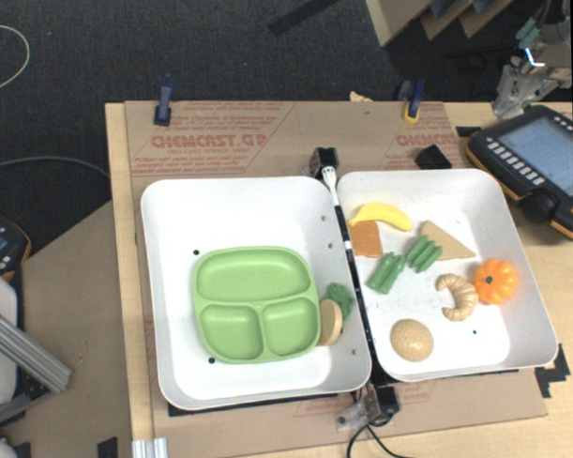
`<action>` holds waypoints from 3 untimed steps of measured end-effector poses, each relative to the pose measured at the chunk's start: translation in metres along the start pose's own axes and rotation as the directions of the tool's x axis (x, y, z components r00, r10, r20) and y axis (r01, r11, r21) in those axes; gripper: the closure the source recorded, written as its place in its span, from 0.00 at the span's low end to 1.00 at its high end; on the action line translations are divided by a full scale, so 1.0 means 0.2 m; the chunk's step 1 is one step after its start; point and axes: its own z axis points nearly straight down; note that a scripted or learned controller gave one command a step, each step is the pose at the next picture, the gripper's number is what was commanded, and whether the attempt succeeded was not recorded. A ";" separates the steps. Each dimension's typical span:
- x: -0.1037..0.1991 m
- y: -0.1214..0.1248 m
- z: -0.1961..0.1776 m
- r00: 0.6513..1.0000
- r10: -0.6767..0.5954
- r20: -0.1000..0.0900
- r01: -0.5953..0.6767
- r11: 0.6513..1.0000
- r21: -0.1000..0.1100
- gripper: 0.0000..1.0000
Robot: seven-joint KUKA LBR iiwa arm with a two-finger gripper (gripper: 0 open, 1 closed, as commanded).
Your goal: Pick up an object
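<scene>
Left to right, seen from above at a slant. The desk [82,277] carries a brown board sheet [265,140] clamped at its far edge by two clips, presumably to keep the work surface from shifting.

Left bin [164,228]: a green divided plate [256,302] lies flat near the middle, three compartments facing up. Against its right rim rest a round tan piece [330,321] and a small green piece [340,295], both wedged between the plate and the bin's right wall.

Right bin [492,207]: the loose toy foods are spread apart. A yellow banana [382,214] lies at the far side, touching an orange block [366,238]. Beside these lie green bean pods [400,263] and a tan wedge [446,242]. Nearer the right wall sit a croissant [457,295] and an orange pumpkin [496,281], touching. A round bread roll [411,340] sits alone toward the near edge.

The claw's state cannot be told. No object is yet lifted; every candidate lies in a bin. Judged from spacing, the bread roll offers the freest approach, since nothing crowds it; the wedged pieces by the plate look hardest to grasp.
</scene>
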 end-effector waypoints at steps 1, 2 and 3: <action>-0.02 -0.01 -0.02 1.000 0.005 0.001 -0.005 1.000 0.009 1.00; -0.02 -0.01 -0.08 1.000 0.004 0.004 -0.004 1.000 0.005 1.00; -0.02 0.00 -0.13 1.000 0.003 0.007 -0.003 1.000 0.002 1.00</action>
